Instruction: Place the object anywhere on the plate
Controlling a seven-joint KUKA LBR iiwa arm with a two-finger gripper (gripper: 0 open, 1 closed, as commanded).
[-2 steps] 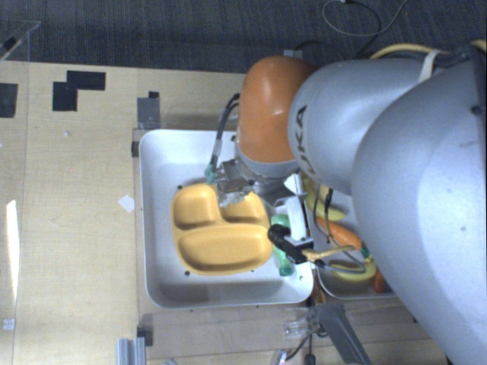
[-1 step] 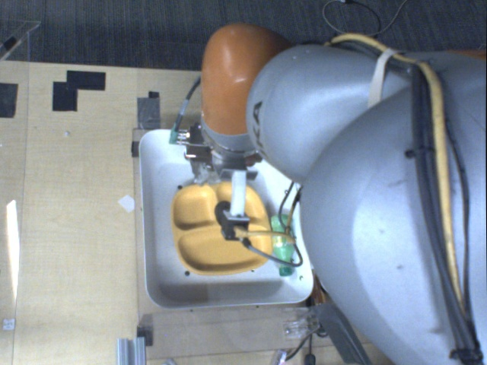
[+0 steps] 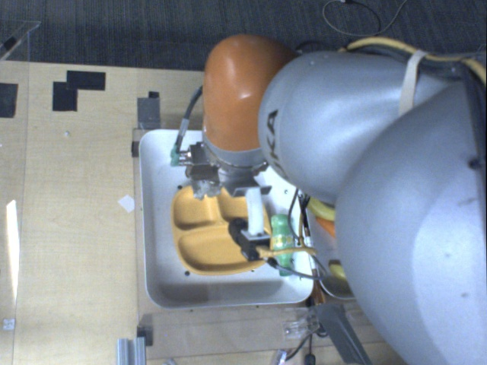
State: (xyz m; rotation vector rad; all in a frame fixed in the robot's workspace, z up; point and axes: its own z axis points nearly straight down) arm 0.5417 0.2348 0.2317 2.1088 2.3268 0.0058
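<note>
A yellow divided plate (image 3: 199,242) lies in the left white bin (image 3: 160,204). A small green object (image 3: 281,236) with a pale band rests at the plate's right edge; whether it lies on the rim or just beside it I cannot tell. My gripper (image 3: 219,188) hangs over the plate's upper part, under the orange band of the arm. The wrist body hides its tips, and nothing shows between them.
The grey arm covers the right half of the view and most of the right bin. A yellow-orange thing (image 3: 326,211) and a rounded metallic thing (image 3: 335,280) peek out beside the arm. The wooden bench (image 3: 68,204) stretches to the left.
</note>
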